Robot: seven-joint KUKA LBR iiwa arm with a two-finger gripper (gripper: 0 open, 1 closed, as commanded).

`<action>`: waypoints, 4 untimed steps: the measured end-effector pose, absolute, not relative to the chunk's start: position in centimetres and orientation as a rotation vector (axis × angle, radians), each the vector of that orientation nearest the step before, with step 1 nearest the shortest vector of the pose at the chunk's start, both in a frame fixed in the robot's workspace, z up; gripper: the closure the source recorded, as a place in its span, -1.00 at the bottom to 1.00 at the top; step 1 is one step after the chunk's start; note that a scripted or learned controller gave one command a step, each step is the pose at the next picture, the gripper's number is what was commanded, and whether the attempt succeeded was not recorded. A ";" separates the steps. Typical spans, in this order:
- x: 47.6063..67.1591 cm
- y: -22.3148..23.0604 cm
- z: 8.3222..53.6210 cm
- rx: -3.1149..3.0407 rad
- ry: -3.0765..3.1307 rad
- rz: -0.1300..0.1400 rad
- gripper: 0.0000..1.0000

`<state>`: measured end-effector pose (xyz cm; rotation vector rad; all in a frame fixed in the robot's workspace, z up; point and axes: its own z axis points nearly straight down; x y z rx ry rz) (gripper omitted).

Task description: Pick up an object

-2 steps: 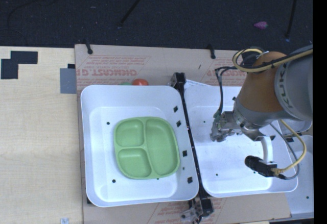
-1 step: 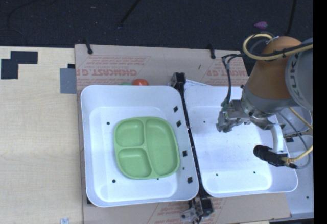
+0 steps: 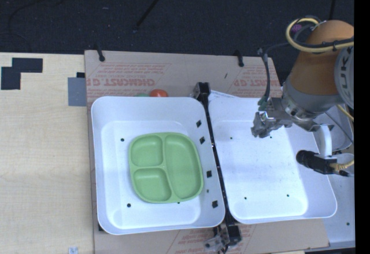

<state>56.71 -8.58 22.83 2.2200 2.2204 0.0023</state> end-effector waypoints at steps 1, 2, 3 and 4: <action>56.8 -8.7 28.1 2.219 2.220 0.003 1.00; 55.9 -3.1 27.8 2.220 2.229 -0.002 1.00; 55.5 1.5 25.5 2.220 2.229 -0.005 1.00; 54.5 7.3 23.9 2.220 2.230 -0.005 1.00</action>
